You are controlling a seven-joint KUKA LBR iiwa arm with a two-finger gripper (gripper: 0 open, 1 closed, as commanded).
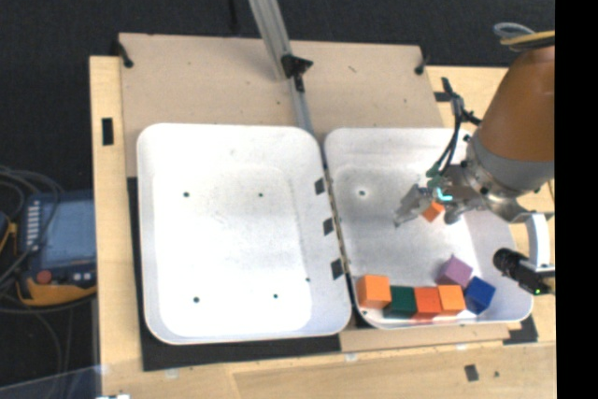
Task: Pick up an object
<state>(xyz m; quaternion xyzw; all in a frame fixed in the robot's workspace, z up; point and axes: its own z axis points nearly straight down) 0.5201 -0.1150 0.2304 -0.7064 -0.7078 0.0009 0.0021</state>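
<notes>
While the gripper (pixel 428 203) hangs over the right bin (pixel 374 165), a small orange block (pixel 432 211) sits pinched between its fingers — already at the tool, not apart from it. Other blocks (pixel 425 297) line the bin's near wall, well below.

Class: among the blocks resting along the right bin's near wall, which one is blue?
The blue block, at the row's right end, beside the purple block; the others are orange or green.
</notes>
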